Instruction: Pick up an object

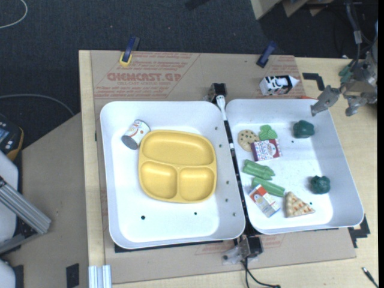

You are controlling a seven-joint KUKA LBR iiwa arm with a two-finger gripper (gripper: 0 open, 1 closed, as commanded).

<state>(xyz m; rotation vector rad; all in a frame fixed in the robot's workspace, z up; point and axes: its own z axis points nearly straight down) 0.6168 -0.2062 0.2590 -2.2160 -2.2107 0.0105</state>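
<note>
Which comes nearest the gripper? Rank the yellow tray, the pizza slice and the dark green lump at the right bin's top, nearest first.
Measured from the gripper in the camera view:
1. Dark green lump, upper right bin.
2. Pizza slice, right bin's lower edge.
3. Yellow tray, left bin.

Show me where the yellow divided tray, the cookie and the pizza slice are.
Yellow divided tray point(177, 164), camera view, central ridge.
Cookie point(245, 138), camera view, middle of its face.
Pizza slice point(296, 206), camera view, centre of the wedge.
</note>
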